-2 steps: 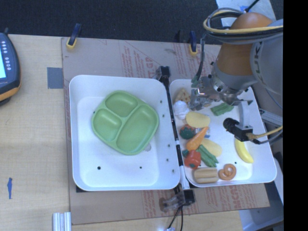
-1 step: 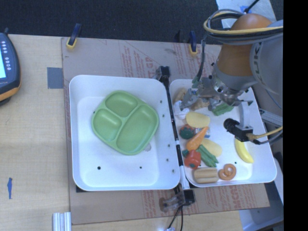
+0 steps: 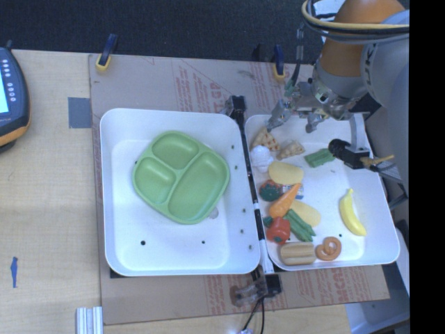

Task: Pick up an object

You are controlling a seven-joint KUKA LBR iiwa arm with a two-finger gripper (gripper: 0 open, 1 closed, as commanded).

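My gripper [image 3: 293,120] hangs over the far edge of the right bin [image 3: 375,256], open, with nothing between its fingers [image 3: 275,119]. Just below it lie a waffle piece [image 3: 265,142], a tan cracker [image 3: 291,148] and a green block [image 3: 319,158]. Further down the bin are a yellow potato [image 3: 285,172], a carrot [image 3: 286,200], a red tomato [image 3: 278,229], a hot dog bun [image 3: 297,254], a pretzel ring [image 3: 328,248] and a banana [image 3: 352,213].
A green divided plate [image 3: 182,177] lies in the left bin [image 3: 118,249]. A black clamp [image 3: 238,106] sits where the two bins meet at the far side. A handheld pendant [image 3: 10,96] rests at the bench's left edge.
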